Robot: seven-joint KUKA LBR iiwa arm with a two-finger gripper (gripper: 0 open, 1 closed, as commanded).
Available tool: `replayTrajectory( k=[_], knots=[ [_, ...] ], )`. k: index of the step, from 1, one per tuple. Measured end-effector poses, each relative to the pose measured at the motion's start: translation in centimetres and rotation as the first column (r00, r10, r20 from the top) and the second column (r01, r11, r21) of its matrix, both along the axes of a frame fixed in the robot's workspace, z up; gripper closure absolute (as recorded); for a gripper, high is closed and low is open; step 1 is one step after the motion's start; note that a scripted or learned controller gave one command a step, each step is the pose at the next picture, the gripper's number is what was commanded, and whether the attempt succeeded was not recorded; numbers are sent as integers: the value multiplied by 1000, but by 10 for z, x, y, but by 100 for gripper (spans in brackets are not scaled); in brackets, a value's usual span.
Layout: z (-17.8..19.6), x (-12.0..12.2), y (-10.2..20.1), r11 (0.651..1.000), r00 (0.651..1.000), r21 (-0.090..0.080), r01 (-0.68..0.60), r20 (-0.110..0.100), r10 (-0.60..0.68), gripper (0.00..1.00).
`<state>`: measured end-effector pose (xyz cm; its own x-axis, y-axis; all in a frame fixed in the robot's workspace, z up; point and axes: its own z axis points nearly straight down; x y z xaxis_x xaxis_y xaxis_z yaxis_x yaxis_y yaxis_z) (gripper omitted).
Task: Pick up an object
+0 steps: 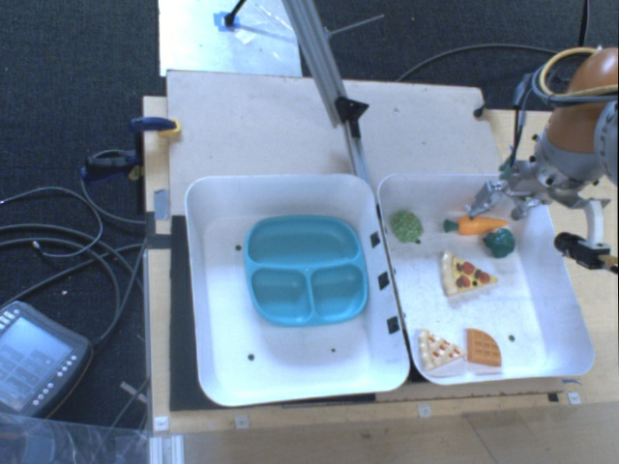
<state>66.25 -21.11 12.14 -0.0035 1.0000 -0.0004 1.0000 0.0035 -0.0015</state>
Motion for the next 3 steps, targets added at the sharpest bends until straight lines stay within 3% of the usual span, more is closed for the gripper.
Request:
replayTrajectory(
  k=[1,3],
  knots=[
    [15,3,-1,1000,1000,-3,-3,9,3,100],
    [118,0,15,1000,1000,-2,-5,10,5,100]
  ],
)
